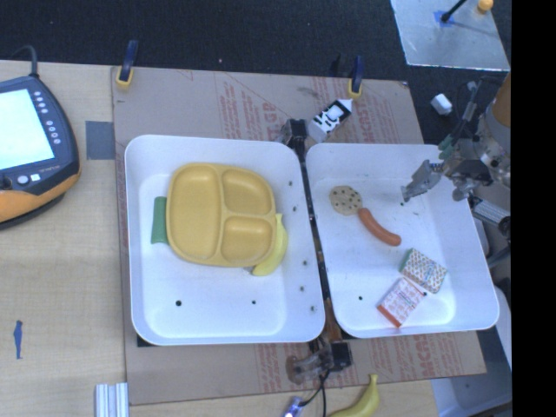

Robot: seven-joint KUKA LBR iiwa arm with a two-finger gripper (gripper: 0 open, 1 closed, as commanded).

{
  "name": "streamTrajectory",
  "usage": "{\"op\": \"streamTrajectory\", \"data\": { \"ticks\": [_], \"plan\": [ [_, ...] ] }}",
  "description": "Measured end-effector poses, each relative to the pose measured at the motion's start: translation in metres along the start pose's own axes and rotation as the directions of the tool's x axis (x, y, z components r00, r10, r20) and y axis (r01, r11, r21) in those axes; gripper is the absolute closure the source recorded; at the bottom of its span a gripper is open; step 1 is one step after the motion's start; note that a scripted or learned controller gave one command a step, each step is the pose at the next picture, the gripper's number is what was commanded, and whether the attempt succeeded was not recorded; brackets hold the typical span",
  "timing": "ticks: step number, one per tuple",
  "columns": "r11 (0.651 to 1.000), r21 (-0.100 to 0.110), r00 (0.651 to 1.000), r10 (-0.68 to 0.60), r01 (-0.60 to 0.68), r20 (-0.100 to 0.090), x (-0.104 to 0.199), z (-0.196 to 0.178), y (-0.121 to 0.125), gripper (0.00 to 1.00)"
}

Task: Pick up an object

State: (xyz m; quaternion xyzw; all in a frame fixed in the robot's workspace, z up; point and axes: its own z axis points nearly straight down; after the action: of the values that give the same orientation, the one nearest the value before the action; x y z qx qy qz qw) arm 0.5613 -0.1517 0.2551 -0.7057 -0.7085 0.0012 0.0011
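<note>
1. Since the camera looks down at a slant, the nearest things lie at the bottom of the view: a banana (363, 398) rests on the bench just outside the bins, beside some cable clutter.
2. Next comes the right bin (469, 315), which holds the loose candidates for picking: a red-and-white packet (400, 301) touching a patterned packet (424, 270) near the front corner, both lying flat.
3. Further in, a sausage (380, 227) lies at a slant with a cookie (345, 200) just beside its upper end; both sit apart from the walls, which I judge makes them the easier grabs.
4. The left bin (217, 320) carries a yellow divided plate (220, 213), with a second banana (275, 252) tucked along its right edge and a green thing (159, 220) peeking out at its left.
5. The gripper (419, 186) hangs over the right bin's far part, near the sausage but apart from it; nothing shows between its fingers, and whether they stand apart or together I cannot tell, as the tip is small and grey.
6. Farthest off, a black-and-white object (331, 117) lies beyond the bins, and a teach pendant (30, 150) sits at the left.
</note>
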Motion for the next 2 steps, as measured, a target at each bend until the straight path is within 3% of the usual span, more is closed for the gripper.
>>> {"op": "streamTrajectory", "data": {
  "ticks": [1,2],
  "plan": [
    [1.0,0.002,1.0,-0.002,0.002,0.001,0.01,0.056,0.007,0.0],
    [1.0,0.003,1.0,-0.003,0.003,0.001,0.015,0.136,0.026,0.0]
  ]
}}
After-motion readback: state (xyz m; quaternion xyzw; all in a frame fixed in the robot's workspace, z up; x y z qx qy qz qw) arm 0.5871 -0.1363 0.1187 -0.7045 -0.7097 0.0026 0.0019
